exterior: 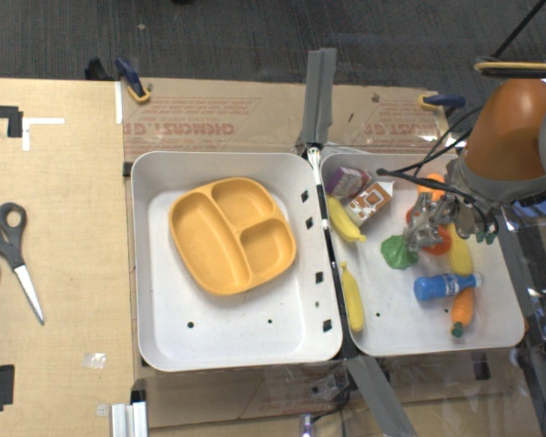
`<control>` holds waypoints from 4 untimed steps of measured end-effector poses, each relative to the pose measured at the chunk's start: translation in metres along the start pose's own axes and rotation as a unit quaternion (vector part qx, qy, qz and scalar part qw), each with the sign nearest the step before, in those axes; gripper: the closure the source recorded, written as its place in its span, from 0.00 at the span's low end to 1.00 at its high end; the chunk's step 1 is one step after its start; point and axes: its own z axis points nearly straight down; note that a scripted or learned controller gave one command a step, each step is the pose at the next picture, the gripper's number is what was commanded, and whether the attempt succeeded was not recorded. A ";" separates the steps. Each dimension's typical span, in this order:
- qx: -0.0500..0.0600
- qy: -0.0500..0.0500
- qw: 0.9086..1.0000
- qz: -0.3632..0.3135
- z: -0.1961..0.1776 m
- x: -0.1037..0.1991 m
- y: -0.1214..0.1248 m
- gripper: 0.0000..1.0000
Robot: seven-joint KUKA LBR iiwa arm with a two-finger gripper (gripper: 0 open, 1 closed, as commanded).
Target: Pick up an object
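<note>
Looking down on the bench, we find the gripper (428,230) low in the right bin (491,335), over a crowded patch between a green toy (398,251) and a red-orange piece (439,241); whether it holds anything we cannot tell. We judge the blue bottle (444,286), lying apart near the carrot (461,309), light, rigid and somewhat slick, best pinched across its middle.

Two white bins (146,271) sit side by side. One yellow divided plate (232,235) lies left of the gripper (425,232). Nearby lie two bananas (344,218), one blue bottle (444,286) and one carrot (461,310).
</note>
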 end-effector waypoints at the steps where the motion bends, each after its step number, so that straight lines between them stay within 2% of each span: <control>1: 0.000 0.000 1.000 0.000 0.000 0.000 0.000 0.00; 2: 0.001 -0.003 1.000 -0.001 -0.010 -0.002 0.000 1.00; 3: 0.001 -0.003 1.000 -0.001 -0.010 -0.002 0.001 0.00; 4: -0.001 0.004 1.000 0.007 0.011 0.023 -0.025 0.00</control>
